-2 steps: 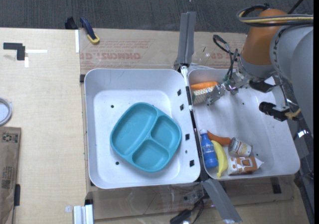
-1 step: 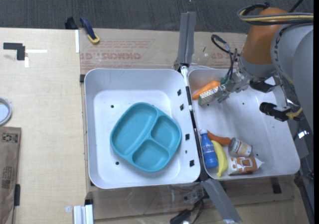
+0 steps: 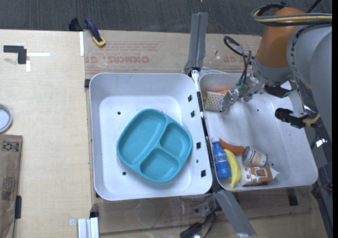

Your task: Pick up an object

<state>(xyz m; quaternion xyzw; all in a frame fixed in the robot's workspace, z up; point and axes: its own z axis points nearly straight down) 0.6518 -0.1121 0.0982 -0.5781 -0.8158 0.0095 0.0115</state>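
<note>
My gripper (image 3: 228,101) is low in the far left part of the right bin (image 3: 280,136), at the right edge of a small tan and green speckled packet (image 3: 213,100) that lies by the bin's left wall. Whether it touches the packet is not visible. Along the near edge of the same bin lie a blue bottle (image 3: 219,158), a yellow banana (image 3: 233,168), an orange carrot-like piece (image 3: 233,147), a small can (image 3: 254,156) and a brown and white carton (image 3: 259,175).
The left bin (image 3: 105,104) holds a blue three-part plate (image 3: 154,145). A grey post (image 3: 198,41) stands behind the divide between the bins. The arm's orange band (image 3: 280,41) and cables hang over the right bin's far right corner.
</note>
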